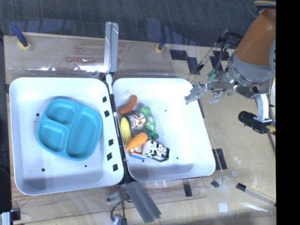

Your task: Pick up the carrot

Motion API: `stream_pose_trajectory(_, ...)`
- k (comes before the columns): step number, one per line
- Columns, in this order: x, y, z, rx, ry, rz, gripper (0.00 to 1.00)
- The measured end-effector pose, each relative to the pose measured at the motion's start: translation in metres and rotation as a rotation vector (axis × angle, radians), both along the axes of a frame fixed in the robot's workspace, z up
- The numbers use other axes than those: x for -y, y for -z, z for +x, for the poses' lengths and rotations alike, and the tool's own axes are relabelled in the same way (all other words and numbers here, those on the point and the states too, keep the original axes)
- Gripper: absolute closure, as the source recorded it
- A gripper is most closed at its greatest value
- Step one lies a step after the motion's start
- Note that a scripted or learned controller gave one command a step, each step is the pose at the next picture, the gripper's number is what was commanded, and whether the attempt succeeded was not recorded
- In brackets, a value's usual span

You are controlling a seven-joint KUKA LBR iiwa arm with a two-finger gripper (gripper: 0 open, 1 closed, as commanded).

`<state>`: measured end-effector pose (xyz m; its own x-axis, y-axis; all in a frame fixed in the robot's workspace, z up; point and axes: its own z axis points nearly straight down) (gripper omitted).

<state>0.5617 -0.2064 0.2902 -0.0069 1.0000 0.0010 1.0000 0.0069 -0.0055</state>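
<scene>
Left bin (28, 172): blue divided plate (69, 128). Right bin (187, 139): carrot (137, 141) among crowded, half-hidden toy food (138, 121) at its left edge. Gripper (193, 96) over upper-right rim; open or closed, cannot tell.

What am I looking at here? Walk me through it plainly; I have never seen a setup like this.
This is one picture from a camera fixed above a bench, looking down at a slant. The grey and orange shape at the right is a robot arm; its gripper, the grasping part, hangs over the right bin's upper right rim. Nothing is visibly held between its fingers. Two shallow white bins sit side by side. The left bin holds a blue divided plate. The right bin holds a cluster of toy foods near its left wall: an orange carrot, a yellow piece, a sausage, a green item and a small carton. The carrot is the target.
</scene>
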Motion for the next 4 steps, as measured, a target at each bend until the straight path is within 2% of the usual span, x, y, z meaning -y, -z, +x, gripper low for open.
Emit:
stream_pose_trajectory(1,-0.038,0.171,-0.057,-0.002,-0.092,0.002,0.00)
stream_pose_trajectory(2,-0.061,0.200,-0.085,0.001,-0.178,0.002,0.00)
stream_pose_trajectory(3,-0.093,0.185,-0.051,0.000,-0.129,0.001,0.00)
stream_pose_trajectory(4,-0.109,0.194,-0.011,0.011,-0.189,-0.002,0.00)
